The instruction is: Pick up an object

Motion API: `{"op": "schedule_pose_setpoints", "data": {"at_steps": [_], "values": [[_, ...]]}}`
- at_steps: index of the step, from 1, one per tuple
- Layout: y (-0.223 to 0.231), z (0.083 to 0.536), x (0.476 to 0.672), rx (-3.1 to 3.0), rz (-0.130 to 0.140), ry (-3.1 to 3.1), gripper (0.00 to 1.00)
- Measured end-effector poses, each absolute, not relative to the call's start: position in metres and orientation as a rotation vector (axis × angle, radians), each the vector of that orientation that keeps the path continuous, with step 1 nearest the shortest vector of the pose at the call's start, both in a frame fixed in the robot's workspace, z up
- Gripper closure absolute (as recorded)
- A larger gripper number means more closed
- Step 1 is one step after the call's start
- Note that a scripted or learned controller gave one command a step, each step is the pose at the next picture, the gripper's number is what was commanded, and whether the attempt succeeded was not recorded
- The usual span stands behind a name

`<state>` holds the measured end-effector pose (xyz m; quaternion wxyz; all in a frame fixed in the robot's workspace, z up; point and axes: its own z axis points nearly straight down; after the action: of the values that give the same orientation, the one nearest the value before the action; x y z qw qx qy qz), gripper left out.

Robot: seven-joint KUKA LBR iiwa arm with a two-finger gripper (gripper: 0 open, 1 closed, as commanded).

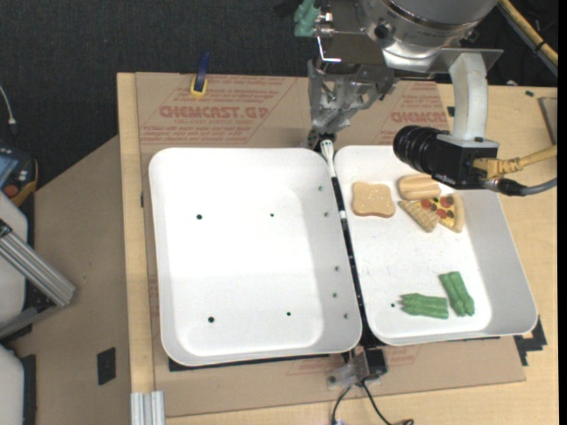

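no pick yet: toast slice (373,199), pizza wedge (434,212), bun (418,186) and green pieces (440,297) all lying in right bin (505,273); tool (326,131) at bins' far rim, grasping nothing, finger state unclear

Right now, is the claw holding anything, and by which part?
Nothing is held. The claw sits at the bins' far edge, apart from the toy food.

two bins sitting side by side on cardboard sheet (239,96), right bin (509,282) holding bread slice (373,200), bun (418,187) and pizza slice (436,212) at back, two bean pods (440,298) in front, left bin (177,264) beside it
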<state>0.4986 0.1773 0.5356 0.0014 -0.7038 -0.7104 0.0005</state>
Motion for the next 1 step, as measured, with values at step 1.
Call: {"op": "schedule_pose_setpoints", "data": {"at_steps": [1], "values": [[0.2279, 0.5081, 0.4773, -2.211, 0.007, -2.227, 1.0]]}}
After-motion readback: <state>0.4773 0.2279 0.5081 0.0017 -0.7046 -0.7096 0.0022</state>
